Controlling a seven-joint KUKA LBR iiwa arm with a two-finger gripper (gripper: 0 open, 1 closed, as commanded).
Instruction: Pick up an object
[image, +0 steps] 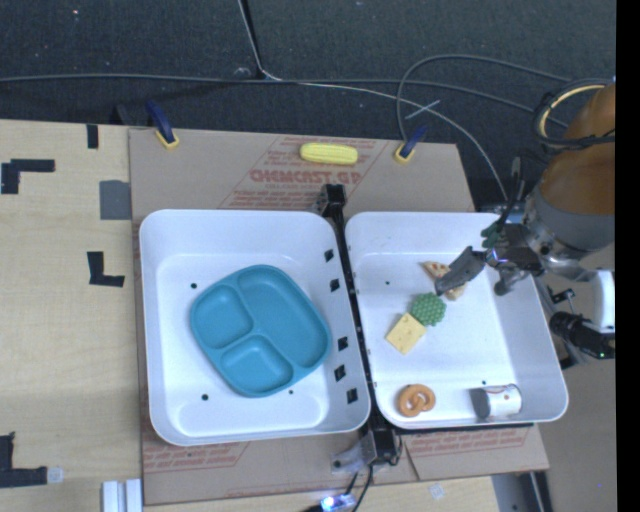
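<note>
Objects for picking lie in the right bin (520, 330): a small tan piece (434, 269) toward its far side, a green knobbly item (429, 309) near the middle, a yellow wedge like cheese (405, 333) touching the green item on its near-left side, a brown pretzel (416, 400) by the near wall, and a grey-and-white cylinder (497, 401) lying on its side in the near right corner.

Over this bin the gripper (470, 270) reaches in from the right, low above the far half, its dark tip just right of the tan piece. Whether its fingers are apart or together I cannot tell, and nothing is visibly between them. Behind it the arm (575, 190) shows grey with its orange band at the right edge.

In the left bin (160, 300) rests a blue divided tray (259, 329), turned at a slant. Both bins sit side by side on a sheet of brown cardboard (200, 170) laid over the pale wood surface (55, 320). A yellow corn cob toy (328, 153) lies on the cardboard beyond the bins. Black cables (300, 80) run across the dark area at the far side.
</note>
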